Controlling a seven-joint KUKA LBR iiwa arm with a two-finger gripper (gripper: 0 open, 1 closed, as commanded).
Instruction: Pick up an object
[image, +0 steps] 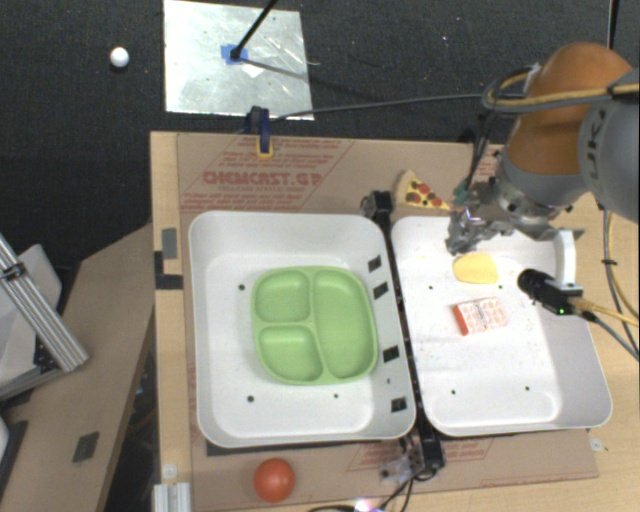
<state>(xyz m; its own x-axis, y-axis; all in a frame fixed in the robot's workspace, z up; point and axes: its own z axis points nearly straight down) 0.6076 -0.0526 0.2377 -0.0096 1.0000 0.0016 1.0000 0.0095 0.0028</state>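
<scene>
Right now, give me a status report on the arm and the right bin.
Gripper low over right bin's far edge, nothing seen held. Yellow rounded piece just beside it, small red-and-white box nearer. Nothing blocking.

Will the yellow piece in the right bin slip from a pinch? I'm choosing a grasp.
The yellow piece looks smooth and rounded, so it may squirt sideways. It looks low and small, probably light, likelier to slide than roll. The gripper hangs beside it.

grey arm (610, 150), orange band (570, 110), looping cables (520, 85).
</scene>
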